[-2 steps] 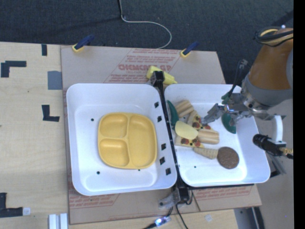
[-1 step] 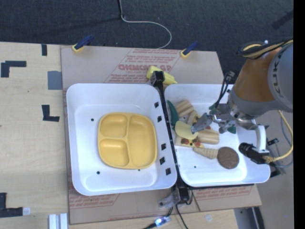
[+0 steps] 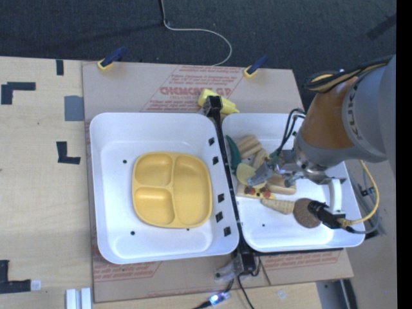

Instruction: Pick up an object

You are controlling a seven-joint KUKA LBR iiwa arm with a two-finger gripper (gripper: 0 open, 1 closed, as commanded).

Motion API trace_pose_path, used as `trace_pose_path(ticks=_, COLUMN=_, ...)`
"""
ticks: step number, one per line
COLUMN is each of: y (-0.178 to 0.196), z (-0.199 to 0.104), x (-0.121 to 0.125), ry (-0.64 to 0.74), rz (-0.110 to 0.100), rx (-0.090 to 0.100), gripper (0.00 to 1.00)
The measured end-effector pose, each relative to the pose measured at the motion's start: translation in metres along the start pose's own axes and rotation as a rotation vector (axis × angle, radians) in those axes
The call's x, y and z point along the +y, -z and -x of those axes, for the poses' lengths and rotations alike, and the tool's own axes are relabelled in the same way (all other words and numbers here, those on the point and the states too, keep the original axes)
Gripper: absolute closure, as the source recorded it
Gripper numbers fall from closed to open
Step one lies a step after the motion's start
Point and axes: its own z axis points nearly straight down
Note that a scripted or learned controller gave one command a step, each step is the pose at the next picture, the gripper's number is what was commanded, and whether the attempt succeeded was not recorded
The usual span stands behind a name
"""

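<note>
- Brown round cookie-shaped toy (image 3: 306, 214) lies near the right white bin's (image 3: 283, 237) front wall.
- Yellow divided plastic plate (image 3: 172, 190) sits in the left white bin (image 3: 109, 140).
- My gripper (image 3: 267, 172) hangs over the toy pile; grip state: cannot tell.

The tool (image 3: 265, 172) hangs over the right bin (image 3: 335, 240), among a pile of small toys (image 3: 257, 166). Well to its left, a divided plate (image 3: 172, 189) lies in the left bin (image 3: 109, 140)

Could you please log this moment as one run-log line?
two-finger gripper: low over right white bin, among small toys | grasp: unconfirmed | yellow divided plastic plate: left white bin
</note>
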Motion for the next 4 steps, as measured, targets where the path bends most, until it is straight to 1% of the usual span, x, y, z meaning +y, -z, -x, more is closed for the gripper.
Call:
trace_pose_path(ticks=1, y=-0.034, z=0.001, x=0.003, ry=-0.001, rz=0.013, rx=-0.005, gripper=0.00)
trace_pose_path(ticks=2, y=-0.019, z=0.000, x=0.006, ry=-0.001, rz=0.024, rx=-0.004, gripper=1.00)
trace_pose_path(ticks=3, y=0.028, z=0.008, x=0.001, ry=-0.003, rz=0.009, rx=-0.001, gripper=1.00)
trace_pose_path(ticks=4, y=0.072, z=0.013, x=-0.001, ry=-0.002, rz=0.010, rx=-0.002, gripper=1.00)
